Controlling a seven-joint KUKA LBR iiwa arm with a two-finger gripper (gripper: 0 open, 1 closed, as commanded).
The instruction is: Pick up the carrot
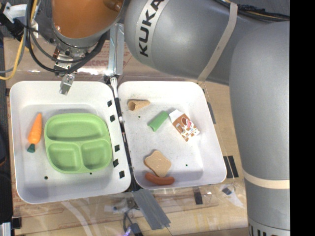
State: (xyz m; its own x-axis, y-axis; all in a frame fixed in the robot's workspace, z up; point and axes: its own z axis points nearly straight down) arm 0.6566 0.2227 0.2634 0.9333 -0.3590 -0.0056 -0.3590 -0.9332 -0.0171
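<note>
The carrot [34, 131] lies in the left bin [19, 95], on the bare white floor along its left side, just beside the green divided plate [77, 142] and apart from it by a thin strip of white; its long axis runs nearly up and down the picture, tilted a touch, the orange body reaching to the upper right and the dark green stem end pointing down and to the left; nothing touches it. The gripper [66, 84] hangs over the far rim of that same bin, near the top left corner, well apart from the carrot; whether it is released or clenched I cannot tell from here, for it shows as a small grey metal piece under the orange band of the arm [197, 33]. The big grey arm crosses the top of the picture from the right. In the right bin [211, 146] sit a tan cone piece [138, 104], a green block [158, 120], a small printed carton [185, 126], a slice of toast [157, 163] and a sausage [159, 179] touching it at the near edge.
</note>
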